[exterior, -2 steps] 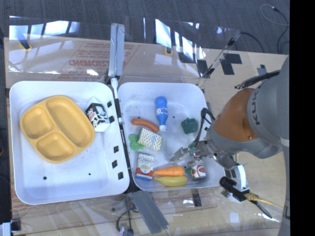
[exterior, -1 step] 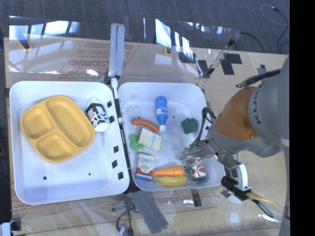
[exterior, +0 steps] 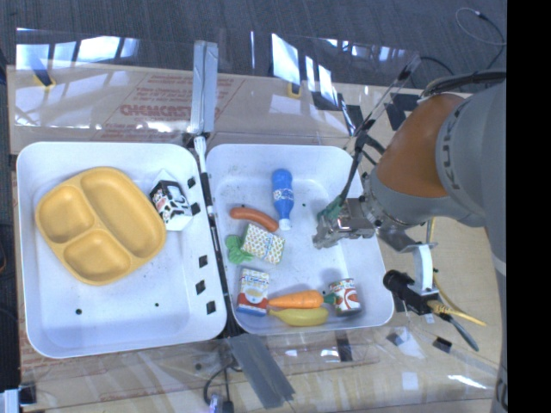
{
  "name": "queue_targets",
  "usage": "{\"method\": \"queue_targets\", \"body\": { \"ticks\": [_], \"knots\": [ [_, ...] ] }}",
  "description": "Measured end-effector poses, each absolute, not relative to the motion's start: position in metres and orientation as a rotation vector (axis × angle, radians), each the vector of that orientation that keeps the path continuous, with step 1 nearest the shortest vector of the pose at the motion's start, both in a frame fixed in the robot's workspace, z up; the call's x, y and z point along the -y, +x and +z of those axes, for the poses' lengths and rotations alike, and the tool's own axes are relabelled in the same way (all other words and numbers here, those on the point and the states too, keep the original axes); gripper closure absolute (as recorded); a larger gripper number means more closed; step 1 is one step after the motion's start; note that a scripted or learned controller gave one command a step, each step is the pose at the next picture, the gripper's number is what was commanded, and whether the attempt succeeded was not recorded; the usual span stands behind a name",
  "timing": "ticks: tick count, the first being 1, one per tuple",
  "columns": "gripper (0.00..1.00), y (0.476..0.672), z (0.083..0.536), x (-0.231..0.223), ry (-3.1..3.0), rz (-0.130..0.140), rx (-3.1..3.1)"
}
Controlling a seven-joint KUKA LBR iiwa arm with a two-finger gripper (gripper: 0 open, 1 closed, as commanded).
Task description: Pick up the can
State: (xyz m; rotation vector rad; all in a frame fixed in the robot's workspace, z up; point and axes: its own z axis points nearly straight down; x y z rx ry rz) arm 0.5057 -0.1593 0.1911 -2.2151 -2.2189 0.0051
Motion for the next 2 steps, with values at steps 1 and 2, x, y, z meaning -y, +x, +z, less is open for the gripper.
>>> {"method": "queue_targets", "body": {
  "ticks": [1,2],
  "knots": [
    [1.0,0.4761,0.0885,0.1705,-2.516,0.006,1.867],
    [0.0,0.4772,0.0887,0.1678,-2.509,0.001,1.871]
  ]
}}
